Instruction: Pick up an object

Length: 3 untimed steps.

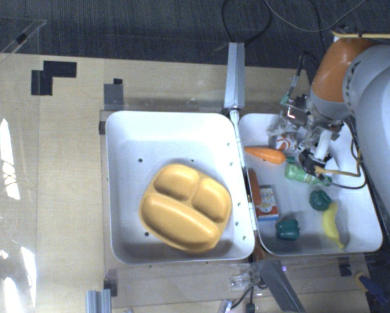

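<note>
At the far end of the right bin (364,222), my hand (304,135) hangs beside the carrot (265,154) and green bottle (302,174), likely choosing a target; apart or together, I can't tell.

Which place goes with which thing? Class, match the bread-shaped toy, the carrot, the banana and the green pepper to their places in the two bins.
1 bread-shaped toy
2 carrot
3 banana
4 green pepper

A right bin, lower right corner
B left bin, alone
C right bin, level with the banana, to its left
D right bin, upper left

Pairs: 1-B, 2-D, 3-A, 4-C
</note>
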### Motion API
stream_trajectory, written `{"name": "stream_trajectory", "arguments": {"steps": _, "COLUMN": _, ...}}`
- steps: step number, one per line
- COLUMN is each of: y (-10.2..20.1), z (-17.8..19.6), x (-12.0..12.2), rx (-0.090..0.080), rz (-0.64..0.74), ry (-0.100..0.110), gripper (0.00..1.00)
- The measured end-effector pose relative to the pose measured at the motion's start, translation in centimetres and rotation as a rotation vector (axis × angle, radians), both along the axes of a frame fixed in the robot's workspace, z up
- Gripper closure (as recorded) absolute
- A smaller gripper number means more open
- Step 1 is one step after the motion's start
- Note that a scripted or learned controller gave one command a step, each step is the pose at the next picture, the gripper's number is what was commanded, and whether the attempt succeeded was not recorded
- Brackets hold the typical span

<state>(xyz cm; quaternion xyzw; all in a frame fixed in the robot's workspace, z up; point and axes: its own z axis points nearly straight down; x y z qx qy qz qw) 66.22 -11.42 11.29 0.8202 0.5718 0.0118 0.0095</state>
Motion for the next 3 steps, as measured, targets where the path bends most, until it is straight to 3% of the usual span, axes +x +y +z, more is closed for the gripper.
{"name": "stream_trajectory", "arguments": {"steps": 1, "y": -3.5, "z": -0.5, "x": -0.9, "rx": -0.001, "rz": -0.067, "ry": -0.019, "gripper": 0.00}}
{"name": "stream_trajectory", "arguments": {"steps": 2, "y": 2.2, "z": -2.6, "x": -2.8, "rx": 0.002, "rz": 0.032, "ry": 0.024, "gripper": 0.00}}
{"name": "stream_trajectory", "arguments": {"steps": 3, "y": 2.2, "z": -1.3, "x": -2.6, "rx": 0.003, "rz": 0.032, "ry": 0.018, "gripper": 1.00}}
